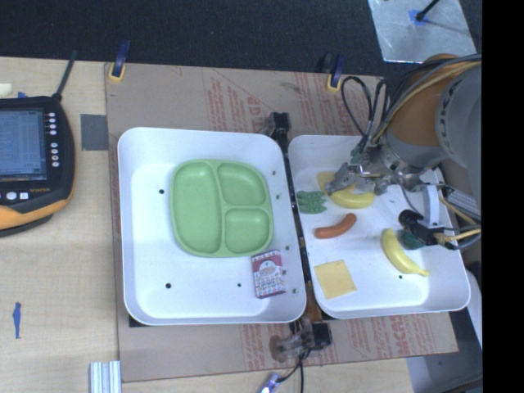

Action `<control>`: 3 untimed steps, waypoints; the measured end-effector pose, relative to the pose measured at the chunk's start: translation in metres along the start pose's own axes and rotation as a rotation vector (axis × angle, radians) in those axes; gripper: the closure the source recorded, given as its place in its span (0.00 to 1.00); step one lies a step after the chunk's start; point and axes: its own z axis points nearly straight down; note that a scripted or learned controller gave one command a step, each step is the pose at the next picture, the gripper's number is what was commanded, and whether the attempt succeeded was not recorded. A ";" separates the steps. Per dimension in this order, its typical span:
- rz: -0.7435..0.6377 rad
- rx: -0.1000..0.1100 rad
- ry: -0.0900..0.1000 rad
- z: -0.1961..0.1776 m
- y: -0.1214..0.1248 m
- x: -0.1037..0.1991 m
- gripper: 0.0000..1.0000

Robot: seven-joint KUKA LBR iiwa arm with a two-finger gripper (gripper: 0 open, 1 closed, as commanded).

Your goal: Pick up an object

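Claw (350, 180) sits low in the right bin (442, 300), at about twelve o'clock, its fingers spread around one end of a yellow banana (354, 197); whether they grip it I cannot tell. A sausage (335, 227) lies just toward six o'clock, a cheese slice (335, 278) beyond it.

Your left bin (135, 219) holds a divided plate (221, 207) with a packet (268, 273) at its near right. Your right bin (442, 297) holds 2 bananas (401, 254), a sausage (335, 226) between them and a cheese slice (334, 278) nearest you.

Yellow item (352, 196) half-hidden beneath pincer (358, 178)
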 end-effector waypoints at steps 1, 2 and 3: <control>0.001 -0.005 -0.004 0.001 -0.031 0.005 0.00; 0.003 0.004 0.002 0.005 0.032 0.034 0.00; 0.004 0.002 0.001 0.004 0.032 -0.005 0.00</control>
